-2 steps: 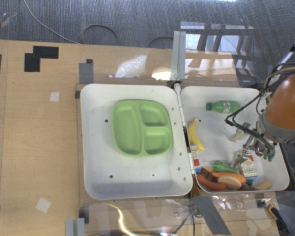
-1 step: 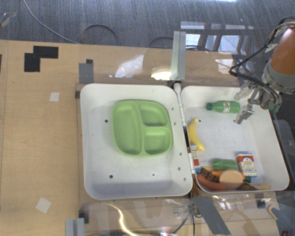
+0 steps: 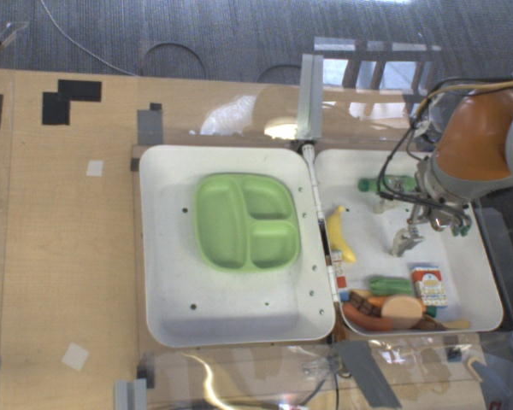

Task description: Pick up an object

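My gripper point(image 3: 405, 243) hangs over the middle of the right bin point(image 3: 479, 254), above bare white floor, and touches none of the objects. A yellow banana point(image 3: 338, 236) lies along that bin's left wall. A green bottle point(image 3: 373, 184) lies near the back, partly hidden by the wrist. Along the front edge are a green vegetable point(image 3: 391, 285), a small red and blue carton point(image 3: 428, 285), a tan bun-like piece point(image 3: 402, 307) and a reddish-brown piece point(image 3: 362, 314).
The left bin point(image 3: 171, 297) holds a light green divided plate point(image 3: 246, 222). A metal post point(image 3: 309, 96) stands behind the wall between the two bins. Cables loop around the orange wrist point(image 3: 479, 139) at the right.
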### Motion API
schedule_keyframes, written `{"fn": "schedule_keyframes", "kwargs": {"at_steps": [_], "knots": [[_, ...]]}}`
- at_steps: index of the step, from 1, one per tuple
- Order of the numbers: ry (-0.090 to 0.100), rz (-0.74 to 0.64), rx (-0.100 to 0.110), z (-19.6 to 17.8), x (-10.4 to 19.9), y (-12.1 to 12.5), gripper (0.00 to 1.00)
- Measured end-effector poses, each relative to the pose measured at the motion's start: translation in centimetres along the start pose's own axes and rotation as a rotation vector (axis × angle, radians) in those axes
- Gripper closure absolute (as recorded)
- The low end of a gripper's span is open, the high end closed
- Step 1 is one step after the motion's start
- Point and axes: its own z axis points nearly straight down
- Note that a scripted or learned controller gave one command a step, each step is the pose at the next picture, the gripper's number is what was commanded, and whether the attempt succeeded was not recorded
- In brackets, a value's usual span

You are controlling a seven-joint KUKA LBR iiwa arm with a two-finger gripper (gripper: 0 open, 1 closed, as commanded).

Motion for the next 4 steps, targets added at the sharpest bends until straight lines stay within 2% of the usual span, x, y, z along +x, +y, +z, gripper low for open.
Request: {"fn": "schedule_keyframes", "kwargs": {"at_steps": [1, 2, 3, 4], "knots": [[0.000, 0.005, 0.005, -0.3, 8.9, -4.0, 0.00], [0.003, -0.213, 0.000, -4.2, 10.4, -3.2, 0.00], [-0.007, -0.277, 0.001, -0.4, 8.1, 5.3, 0.00], [-0.004, -0.830, 0.002, -0.2, 3.3, 0.0, 0.00]]}}
